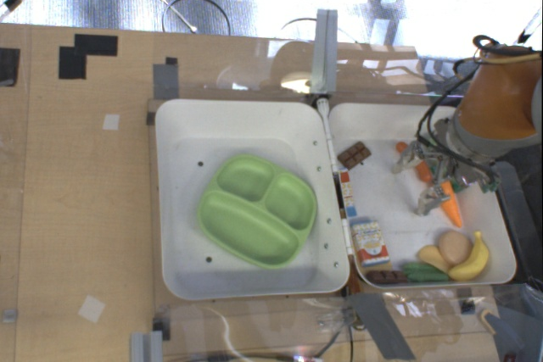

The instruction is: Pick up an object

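Observation:
My gripper hangs low in the right bin, under the orange band of the arm. Its metal fingers stand apart, so it is open. An orange carrot lies slantwise beneath it, with its upper end showing between the fingers and its middle hidden by the gripper. Nothing is lifted off the bin floor.
The right bin also holds a brown chocolate piece, a small printed box, a yellow banana, a tan egg-like ball, a green pod and a dark bar. A green divided plate lies in the left bin.

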Controlling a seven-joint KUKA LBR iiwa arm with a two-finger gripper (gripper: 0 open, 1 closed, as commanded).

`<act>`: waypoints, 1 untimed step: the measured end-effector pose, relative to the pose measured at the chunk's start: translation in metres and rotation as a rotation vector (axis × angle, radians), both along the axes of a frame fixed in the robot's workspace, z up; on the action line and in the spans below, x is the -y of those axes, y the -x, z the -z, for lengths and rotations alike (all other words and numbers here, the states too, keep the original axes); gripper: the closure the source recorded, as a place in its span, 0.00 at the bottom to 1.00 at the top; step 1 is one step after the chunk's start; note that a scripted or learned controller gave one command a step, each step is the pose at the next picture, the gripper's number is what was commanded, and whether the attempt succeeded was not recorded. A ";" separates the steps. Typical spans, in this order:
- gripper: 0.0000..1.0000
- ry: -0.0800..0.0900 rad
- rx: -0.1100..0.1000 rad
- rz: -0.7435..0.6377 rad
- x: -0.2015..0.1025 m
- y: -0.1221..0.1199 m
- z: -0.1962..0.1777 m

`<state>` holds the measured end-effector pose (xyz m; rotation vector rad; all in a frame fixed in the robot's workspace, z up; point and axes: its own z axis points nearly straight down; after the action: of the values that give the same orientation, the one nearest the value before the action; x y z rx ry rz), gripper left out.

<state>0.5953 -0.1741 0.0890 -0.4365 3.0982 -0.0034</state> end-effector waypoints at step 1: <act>1.00 0.002 0.019 -0.003 -0.001 -0.006 -0.017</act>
<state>0.6012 -0.1731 0.1057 -0.4387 3.0797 -0.0109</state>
